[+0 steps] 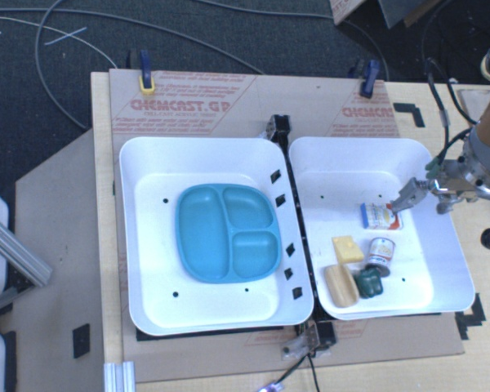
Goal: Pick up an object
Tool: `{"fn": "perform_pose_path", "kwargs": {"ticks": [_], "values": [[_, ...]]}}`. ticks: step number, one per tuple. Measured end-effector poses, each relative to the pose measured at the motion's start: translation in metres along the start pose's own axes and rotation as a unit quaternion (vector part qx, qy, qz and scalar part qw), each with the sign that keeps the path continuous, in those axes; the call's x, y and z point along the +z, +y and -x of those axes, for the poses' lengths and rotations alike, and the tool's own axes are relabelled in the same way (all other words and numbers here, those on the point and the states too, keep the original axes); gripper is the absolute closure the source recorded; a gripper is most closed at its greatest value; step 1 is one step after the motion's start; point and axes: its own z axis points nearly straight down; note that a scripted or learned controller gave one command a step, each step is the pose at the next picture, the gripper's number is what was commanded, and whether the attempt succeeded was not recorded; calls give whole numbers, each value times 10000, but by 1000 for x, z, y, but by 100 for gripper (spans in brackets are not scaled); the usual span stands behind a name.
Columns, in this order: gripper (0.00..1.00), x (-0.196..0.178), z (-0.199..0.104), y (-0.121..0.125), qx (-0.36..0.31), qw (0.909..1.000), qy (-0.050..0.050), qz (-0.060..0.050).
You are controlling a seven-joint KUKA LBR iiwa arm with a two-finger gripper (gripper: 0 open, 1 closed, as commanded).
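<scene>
gripper (420, 193) – above right bin (441, 256), grip state unclear | nearest: small packet (376, 216) – just beside | blue tray (229, 232) alone in left bin (143, 219)

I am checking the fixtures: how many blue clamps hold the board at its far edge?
2. One clamp sits at the far left corner of the board, the other clamp on the far edge above the right bin. More could be hidden elsewhere.
</scene>
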Motion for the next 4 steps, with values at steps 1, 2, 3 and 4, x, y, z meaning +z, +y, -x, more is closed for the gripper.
{"fn": "perform_pose_path", "kwargs": {"ticks": [1,2,3,4], "values": [[0,43,3,2,3,10000,-1,1],[0,86,-2,0,1,10000,1,-1],[100,73,-1,2,0,10000,-7,27],[100,29,3,2,0,10000,-22,49]]}}
